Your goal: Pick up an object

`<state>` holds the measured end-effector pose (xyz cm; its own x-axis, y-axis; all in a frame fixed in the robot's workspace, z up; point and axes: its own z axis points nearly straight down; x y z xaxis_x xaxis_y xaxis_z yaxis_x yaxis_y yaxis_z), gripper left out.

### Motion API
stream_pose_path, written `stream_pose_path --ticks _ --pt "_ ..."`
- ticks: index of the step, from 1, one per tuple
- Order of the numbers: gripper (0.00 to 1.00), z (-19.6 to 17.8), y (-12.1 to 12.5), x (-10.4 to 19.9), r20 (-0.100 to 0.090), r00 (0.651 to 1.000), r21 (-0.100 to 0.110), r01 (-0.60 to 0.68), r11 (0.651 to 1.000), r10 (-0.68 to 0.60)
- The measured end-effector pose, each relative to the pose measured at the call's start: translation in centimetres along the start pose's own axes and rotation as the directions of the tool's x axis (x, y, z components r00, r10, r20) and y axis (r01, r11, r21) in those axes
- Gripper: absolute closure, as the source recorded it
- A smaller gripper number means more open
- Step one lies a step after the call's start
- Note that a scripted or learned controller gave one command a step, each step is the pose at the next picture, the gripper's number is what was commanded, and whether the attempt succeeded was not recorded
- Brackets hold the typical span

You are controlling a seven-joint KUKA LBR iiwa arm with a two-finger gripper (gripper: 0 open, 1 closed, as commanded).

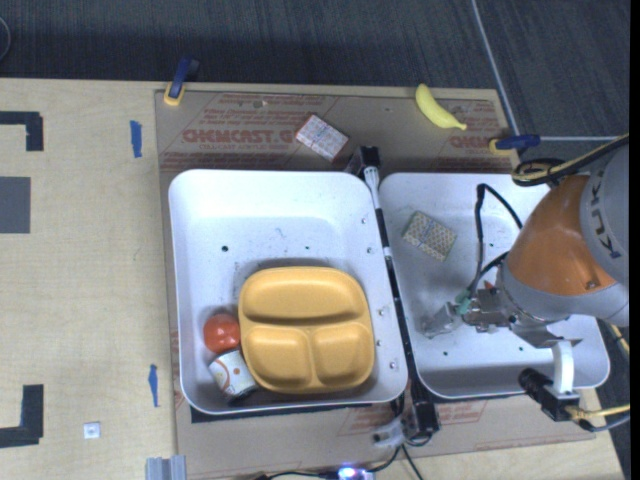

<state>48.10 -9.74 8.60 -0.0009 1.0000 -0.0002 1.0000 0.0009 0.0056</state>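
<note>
Hovering my pincer (437, 321) low in the right bin (590, 373) | grip state: cannot tell | speckled block (429, 234) far of it, apart | yellow tray (305, 327) in left bin (200, 268)

A yellow three-compartment plastic tray (305, 326) is laid flat in the left white bin (200, 268). An orange-red ball (220, 331) and a small white-and-orange cylinder (231, 372) are placed just beside its left edge. A small speckled beige block (429, 234) is seen flat in the right white bin (590, 363).
</note>
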Motion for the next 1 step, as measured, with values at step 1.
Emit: stream_pose_path --ticks 1 --pt "0.0 0.02 0.01 0.54 0.001 1.0 0.0 -0.001 1.0 0.001"
